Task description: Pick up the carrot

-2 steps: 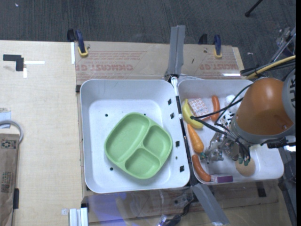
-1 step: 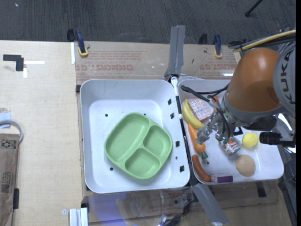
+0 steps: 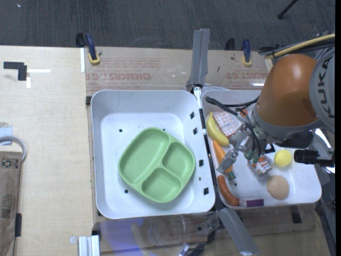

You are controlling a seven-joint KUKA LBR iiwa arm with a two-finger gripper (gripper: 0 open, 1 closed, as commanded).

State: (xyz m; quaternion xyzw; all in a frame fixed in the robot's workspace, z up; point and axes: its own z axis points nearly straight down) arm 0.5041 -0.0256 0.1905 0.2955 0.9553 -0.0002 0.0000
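Carrot (image 3: 218, 152), slim orange taper, beside tool (image 3: 232, 159).

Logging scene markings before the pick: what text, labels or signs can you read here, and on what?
"KU", the start of a longer name: white letters on the grey arm.
Red print on the cardboard strip behind the bins: upside down, too blurred to quote.
Recycling sign on the brown paper bag; its small print is unreadable.
Labels on the snack packet and small can: unreadable.
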